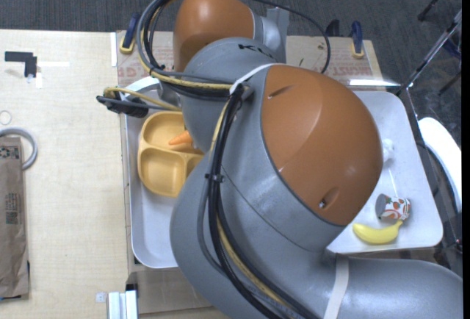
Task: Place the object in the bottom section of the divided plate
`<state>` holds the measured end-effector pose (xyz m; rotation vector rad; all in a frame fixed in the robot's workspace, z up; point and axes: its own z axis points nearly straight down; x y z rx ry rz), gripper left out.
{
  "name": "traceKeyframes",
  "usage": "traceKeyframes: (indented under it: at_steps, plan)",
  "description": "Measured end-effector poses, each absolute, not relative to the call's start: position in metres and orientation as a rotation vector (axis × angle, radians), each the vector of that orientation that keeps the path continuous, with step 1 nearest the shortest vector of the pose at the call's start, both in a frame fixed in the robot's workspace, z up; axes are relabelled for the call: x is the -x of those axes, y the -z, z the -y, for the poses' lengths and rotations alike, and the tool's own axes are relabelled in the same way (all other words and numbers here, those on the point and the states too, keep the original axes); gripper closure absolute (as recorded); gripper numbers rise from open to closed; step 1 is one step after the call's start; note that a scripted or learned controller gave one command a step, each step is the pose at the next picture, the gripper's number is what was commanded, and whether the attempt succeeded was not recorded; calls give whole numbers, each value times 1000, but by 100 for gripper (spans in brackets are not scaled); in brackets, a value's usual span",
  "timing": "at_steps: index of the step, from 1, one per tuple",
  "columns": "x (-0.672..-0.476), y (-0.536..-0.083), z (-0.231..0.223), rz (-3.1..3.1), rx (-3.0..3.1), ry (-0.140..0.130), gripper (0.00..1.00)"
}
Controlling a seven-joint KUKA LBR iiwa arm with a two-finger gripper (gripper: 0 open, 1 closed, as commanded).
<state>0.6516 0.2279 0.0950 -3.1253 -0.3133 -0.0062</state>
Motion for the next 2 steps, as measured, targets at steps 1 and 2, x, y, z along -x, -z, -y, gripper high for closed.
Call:
traceKeyframes:
  at_steps: [1, 2]
  plan:
    - [-655, -95, -229, 316, 3125, 5, 100]
    - [-655, -95, -228, 312, 3125, 6, 100]
